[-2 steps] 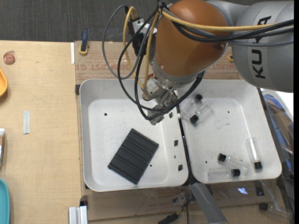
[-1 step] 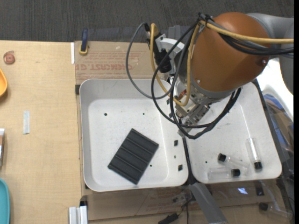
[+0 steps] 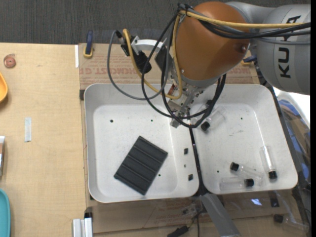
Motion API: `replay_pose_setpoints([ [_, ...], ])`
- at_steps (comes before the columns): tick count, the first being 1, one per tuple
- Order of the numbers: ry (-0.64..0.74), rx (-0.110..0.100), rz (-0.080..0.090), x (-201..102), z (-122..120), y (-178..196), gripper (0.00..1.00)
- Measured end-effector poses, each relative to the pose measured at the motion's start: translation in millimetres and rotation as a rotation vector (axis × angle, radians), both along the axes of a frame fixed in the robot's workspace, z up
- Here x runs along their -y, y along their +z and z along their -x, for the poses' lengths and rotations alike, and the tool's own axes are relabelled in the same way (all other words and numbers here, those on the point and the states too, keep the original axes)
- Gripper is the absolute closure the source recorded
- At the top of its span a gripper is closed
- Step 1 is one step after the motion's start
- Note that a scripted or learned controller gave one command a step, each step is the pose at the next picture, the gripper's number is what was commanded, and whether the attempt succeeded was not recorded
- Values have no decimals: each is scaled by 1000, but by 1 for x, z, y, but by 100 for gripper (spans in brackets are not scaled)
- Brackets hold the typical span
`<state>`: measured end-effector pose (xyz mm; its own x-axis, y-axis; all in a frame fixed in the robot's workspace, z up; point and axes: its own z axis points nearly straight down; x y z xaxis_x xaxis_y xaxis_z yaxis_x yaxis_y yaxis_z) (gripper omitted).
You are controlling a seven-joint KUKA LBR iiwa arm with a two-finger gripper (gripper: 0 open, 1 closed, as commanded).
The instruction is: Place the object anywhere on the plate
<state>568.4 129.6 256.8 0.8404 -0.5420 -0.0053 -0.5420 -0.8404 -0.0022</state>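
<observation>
The left bin (image 3: 94, 147) carries one thing: a dark, ribbed rectangular plate (image 3: 141, 164), lying flat and turned at a slant in the lower middle of the tray, well apart from every wall. Its top is bare.

Over the seam between the two trays hangs the arm (image 3: 207, 38), its orange band bulking large and a tangle of black and yellow cables looping beneath. The gripper (image 3: 181, 110) pokes out under that bulk, near the back of the bins and just about above the dividing rims (whether it is spread or pinched, and whether anything sits in it, I cannot tell; the wrist and cables hide too much).

The right bin (image 3: 281, 122) holds the candidates for the object: several clear vials with black caps. One vial (image 3: 212, 120) lies just right of the gripper, near the back; another (image 3: 267, 160) stands off by the right wall; two more (image 3: 241, 168) rest near the front.

My judgement is that no vial has been placed yet. The risks are plain. Clear plastic is slippery and round, so a pinch off-centre could squirt the vial away. A released vial may also roll across the ribbed plate and off its edge, particularly if dropped from height. The trailing cables could snag the rims during the crossing.
</observation>
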Motion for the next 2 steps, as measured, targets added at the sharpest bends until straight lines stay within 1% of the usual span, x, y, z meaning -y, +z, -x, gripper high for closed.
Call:
replay_pose_setpoints([
  [1,365,2,-2,-68,-52,76,100],
  [2,183,2,-1,-98,-91,91,100],
])
